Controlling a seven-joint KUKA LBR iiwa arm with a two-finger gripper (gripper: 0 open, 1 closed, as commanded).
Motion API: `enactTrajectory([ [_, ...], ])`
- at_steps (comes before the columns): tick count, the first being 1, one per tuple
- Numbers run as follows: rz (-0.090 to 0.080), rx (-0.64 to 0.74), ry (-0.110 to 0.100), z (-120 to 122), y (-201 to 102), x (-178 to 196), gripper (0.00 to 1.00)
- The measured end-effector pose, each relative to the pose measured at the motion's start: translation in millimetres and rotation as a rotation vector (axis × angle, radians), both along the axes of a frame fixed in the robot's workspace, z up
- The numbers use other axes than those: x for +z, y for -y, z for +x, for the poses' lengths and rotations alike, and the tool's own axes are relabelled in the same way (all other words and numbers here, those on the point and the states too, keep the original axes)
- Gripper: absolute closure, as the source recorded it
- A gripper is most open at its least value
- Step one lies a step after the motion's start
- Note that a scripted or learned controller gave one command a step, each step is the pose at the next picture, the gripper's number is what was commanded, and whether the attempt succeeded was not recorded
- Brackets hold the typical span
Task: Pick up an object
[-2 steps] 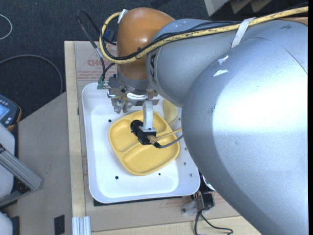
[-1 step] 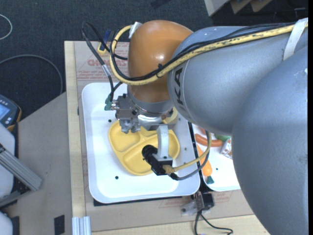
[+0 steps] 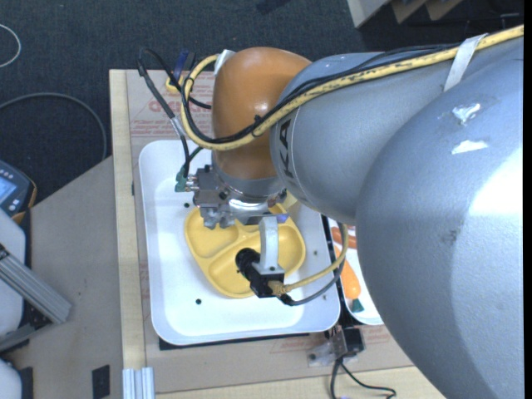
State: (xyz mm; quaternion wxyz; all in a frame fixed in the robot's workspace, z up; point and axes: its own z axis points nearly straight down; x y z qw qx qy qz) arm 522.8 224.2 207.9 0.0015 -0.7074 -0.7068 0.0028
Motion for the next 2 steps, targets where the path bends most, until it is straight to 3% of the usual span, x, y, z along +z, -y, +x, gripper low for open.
enactTrajectory([
  [1,0.002,0.003,0.000,-46,0,18,1.00],
  [2,0.011,0.004,0.025,-43,0,280,1.00],
])
